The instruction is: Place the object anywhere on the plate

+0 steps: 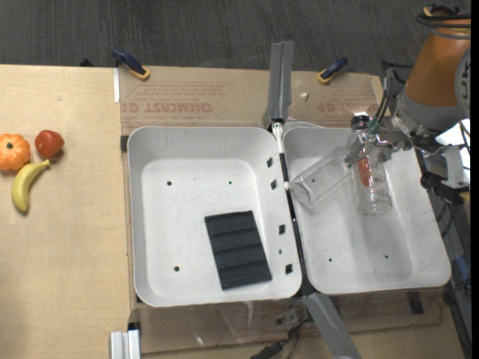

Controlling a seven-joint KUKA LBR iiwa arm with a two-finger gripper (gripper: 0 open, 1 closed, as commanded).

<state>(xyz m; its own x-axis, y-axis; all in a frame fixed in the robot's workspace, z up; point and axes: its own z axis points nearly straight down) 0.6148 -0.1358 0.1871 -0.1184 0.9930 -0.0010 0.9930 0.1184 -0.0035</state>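
Two white bins point(150, 223), wooden bench point(60, 275), dark carpet point(224, 13)

Even, diffuse overhead light, moderately bright. Mild glare off 2 white bins point(150, 223); soft shadows under their rims. Blown-out patch at bench's point(67, 275) right edge. Slightly soft focus, grainy. No obvious edge distortion.

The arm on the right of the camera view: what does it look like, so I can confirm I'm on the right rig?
The arm has a wide orange band above a grey wrist section. Dark cables run down beside the wrist to a metallic gripper with clear, see-through fingers and a small red-orange part inside.
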